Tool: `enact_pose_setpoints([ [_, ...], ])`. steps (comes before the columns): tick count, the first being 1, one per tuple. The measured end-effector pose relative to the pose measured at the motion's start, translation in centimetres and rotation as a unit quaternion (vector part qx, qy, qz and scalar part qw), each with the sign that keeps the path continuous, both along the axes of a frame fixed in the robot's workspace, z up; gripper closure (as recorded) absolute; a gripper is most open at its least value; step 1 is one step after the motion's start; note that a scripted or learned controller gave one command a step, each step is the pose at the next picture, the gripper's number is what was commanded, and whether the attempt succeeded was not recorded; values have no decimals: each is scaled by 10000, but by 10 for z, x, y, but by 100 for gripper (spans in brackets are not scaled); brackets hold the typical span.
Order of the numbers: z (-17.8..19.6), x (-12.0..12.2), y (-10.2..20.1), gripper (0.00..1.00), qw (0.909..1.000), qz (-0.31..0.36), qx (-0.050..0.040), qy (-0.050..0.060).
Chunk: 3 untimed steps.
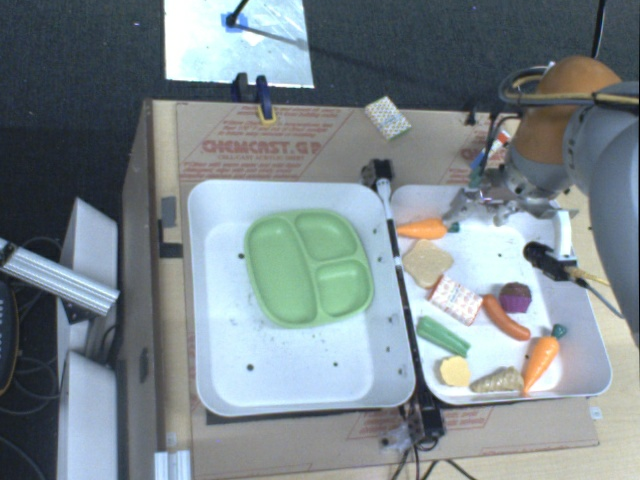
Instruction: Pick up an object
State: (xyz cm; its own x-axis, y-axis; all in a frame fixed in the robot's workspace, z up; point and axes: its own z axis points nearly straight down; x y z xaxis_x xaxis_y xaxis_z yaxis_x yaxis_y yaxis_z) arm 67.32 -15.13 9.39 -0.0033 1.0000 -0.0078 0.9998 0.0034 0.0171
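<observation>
- over the right bin, the gripper was held above the toy food, presumably for picking.
- whether its fingers were open could not be told.

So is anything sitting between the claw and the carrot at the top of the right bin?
Nothing visible. The claw is above the right bin's upper edge, and the carrot lies just to its left in the view, with bare white floor between them. The bread slice sits below that line.
</observation>
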Motion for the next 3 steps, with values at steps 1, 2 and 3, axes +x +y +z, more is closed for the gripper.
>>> enact_pose_setpoints([
  [1,2,0,8,0,10000,-29,-55,-15],
  [2,-8,-4,23,0,10000,-7,31,66],
  [3,4,-3,23,100,10000,0,30,47],
])
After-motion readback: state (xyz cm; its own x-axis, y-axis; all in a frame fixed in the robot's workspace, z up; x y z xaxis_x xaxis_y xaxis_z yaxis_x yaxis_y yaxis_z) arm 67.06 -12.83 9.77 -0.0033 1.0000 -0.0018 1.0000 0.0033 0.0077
